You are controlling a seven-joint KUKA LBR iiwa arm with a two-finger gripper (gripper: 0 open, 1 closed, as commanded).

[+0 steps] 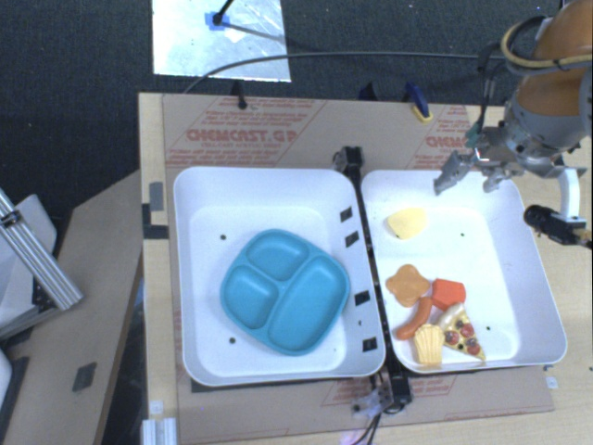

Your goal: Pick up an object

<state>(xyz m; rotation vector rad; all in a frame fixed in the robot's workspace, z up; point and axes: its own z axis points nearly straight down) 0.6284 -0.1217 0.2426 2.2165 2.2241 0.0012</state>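
Dark carpet frames a tan desk (111, 248) carrying two white bins side by side. Biggest thing first: the left bin (199, 202) holds a blue divided plate (284, 290), well away from the action. Over at the right bin (519, 248), the hand (471, 179) hangs above the far edge, its two fingers spread apart and gripping nothing. Nearest target is the pale yellow chip-shaped piece (407, 222), lying alone just toward the viewer and a little left of the hand, nothing crowding it. Farther down sits a tight cluster: an orange cookie shape (408, 284), a red block (448, 292), a sausage (414, 320), a pizza slice (463, 334) and a small fries piece (427, 345), all touching or nearly so, which looks a harder pick.
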